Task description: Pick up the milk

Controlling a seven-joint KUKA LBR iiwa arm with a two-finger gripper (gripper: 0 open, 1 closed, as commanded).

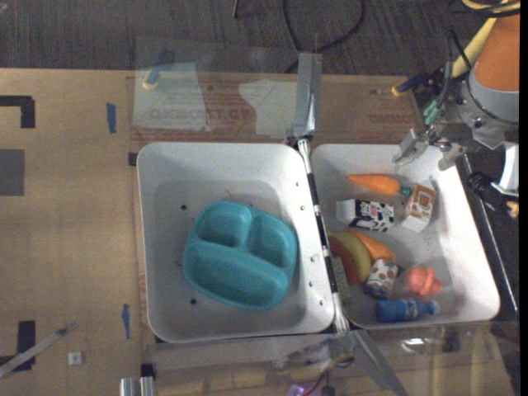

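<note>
Camera view, going left to right: the left shallow white plastic bin has just a teal plastic divided plate sitting in it, well apart from everything that matters here. The right shallow white plastic bin is the busy one. The milk, a small white carton with black cow spots, lies on its side near the bin's left wall, roughly mid-bin. Just above it is an orange plastic carrot, just below it a yellow plastic banana, and to its right a small orange-and-white juice carton, near but not touching as far as I can tell. Further down there's a small patterned can, a pinkish-orange toy and a blue bottle lying flat.

The two-finger metal gripper hangs over the bin's top right corner with its fingers spread and nothing between them, so the milk is untouched.

What could bite it, I reckon: the juice carton and carrot sit between the gripper and the milk, so a sloppy descent grabs or shoves the wrong thing. The milk being flat and close to the wall and banana leaves little finger room, so it might skid away or get pinched along with the carrot.
</note>
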